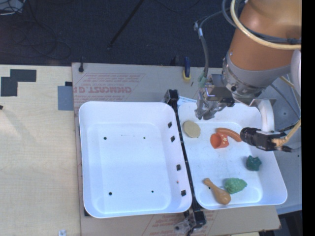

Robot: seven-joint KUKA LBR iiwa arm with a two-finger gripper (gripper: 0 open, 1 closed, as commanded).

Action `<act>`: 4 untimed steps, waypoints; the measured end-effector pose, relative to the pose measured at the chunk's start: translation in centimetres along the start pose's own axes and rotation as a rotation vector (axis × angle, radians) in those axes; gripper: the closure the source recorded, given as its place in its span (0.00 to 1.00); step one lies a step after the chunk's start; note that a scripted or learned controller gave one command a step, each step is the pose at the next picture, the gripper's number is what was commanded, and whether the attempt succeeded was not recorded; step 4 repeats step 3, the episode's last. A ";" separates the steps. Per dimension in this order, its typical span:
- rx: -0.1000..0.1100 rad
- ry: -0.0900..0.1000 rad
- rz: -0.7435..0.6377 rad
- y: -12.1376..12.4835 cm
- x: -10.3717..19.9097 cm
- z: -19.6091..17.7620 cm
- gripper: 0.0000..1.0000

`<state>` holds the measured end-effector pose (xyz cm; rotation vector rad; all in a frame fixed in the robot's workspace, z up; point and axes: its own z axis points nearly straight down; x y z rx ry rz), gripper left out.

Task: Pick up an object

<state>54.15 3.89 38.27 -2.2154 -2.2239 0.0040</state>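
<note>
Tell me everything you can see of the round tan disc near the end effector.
The flat round tan disc looks like a matte biscuit or cracker, pale beige and plain, with no visible markings. It lies flat on the floor of the right white bin, in its upper left part, close to the black divider between the bins. It lies apart from the red-orange toy piece to its right. The end effector is just above it in the view; contact cannot be judged.

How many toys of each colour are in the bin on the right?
Green: 2, a light green toy and a dark green toy
Orange-red: 2, a red-orange piece and an orange strip
Tan: 2, a round tan disc and a tan drumstick shape
Total: 6
</note>
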 end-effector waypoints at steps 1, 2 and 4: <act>-0.014 0.001 0.001 2.2 2.1 -11.5 1.00; -0.002 0.000 0.000 4.7 9.0 -9.9 1.00; 0.003 -0.002 0.001 8.7 13.4 -4.3 1.00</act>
